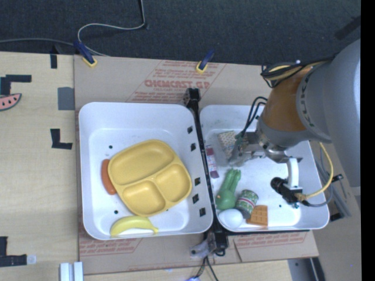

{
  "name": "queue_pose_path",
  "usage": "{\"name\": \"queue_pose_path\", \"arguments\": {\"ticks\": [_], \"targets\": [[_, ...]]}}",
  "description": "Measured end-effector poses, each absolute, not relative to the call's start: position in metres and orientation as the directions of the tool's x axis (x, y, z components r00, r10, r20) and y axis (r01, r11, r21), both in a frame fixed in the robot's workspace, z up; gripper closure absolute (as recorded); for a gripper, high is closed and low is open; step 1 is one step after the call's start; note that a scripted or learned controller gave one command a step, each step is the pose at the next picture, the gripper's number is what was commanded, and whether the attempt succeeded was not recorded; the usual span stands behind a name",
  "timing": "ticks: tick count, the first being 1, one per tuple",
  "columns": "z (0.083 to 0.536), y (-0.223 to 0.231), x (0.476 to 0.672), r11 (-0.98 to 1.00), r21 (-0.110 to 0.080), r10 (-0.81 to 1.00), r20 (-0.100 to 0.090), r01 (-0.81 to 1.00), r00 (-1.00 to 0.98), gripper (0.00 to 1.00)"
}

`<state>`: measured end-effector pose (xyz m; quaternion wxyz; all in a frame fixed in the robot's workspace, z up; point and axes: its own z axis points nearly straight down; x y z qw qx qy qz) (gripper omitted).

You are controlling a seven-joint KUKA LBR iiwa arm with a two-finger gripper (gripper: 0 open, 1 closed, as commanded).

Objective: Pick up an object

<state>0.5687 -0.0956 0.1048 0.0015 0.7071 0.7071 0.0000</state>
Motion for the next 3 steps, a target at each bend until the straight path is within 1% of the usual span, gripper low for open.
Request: {"name": "queue_pose_path", "arguments": {"ticks": [1, 2, 3], "targets": [[0.105, -0.096, 0.569, 0.000, 0.002, 1.000, -0.002, 1.000, 0.000, 0.00], [0.086, -0.098, 0.603, 0.000, 0.001, 1.000, 0.001, 1.000, 0.000, 0.00], [0.095, -0.099, 0.603, 0.001, 0.003, 1.000, -0.001, 1.000, -0.001, 1.00]]}}
